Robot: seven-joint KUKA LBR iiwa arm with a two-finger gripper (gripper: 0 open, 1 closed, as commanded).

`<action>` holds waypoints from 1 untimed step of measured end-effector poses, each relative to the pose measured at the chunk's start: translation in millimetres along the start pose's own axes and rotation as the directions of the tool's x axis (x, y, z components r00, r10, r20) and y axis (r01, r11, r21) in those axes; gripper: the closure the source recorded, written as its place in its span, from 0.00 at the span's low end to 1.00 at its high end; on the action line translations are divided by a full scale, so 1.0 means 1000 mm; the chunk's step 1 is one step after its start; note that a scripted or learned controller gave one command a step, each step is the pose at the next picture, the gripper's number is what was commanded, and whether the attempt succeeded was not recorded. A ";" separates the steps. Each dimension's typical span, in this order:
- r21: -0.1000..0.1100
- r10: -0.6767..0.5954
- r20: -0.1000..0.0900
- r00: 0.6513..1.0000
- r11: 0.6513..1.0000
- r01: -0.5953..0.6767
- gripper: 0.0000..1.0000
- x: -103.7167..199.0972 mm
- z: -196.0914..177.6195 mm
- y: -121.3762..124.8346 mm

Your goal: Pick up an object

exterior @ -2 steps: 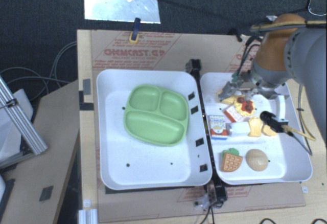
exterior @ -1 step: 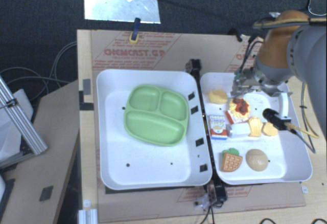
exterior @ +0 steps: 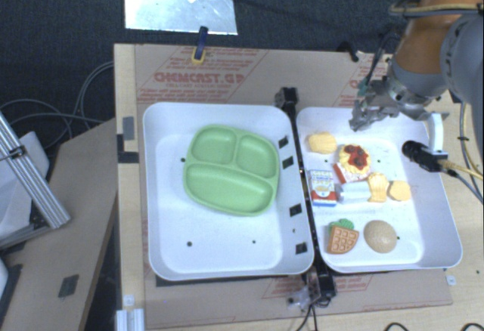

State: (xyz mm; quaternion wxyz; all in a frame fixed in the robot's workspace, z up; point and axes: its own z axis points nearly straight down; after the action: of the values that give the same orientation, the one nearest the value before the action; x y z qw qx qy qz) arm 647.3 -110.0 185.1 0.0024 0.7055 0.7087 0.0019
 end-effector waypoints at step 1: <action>0.000 -0.001 0.000 1.000 1.000 0.001 1.00 0.000 -0.042 0.002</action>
State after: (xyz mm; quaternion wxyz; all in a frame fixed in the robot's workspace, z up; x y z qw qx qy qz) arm 648.7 -109.9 227.5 0.0024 0.7053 0.7089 0.0019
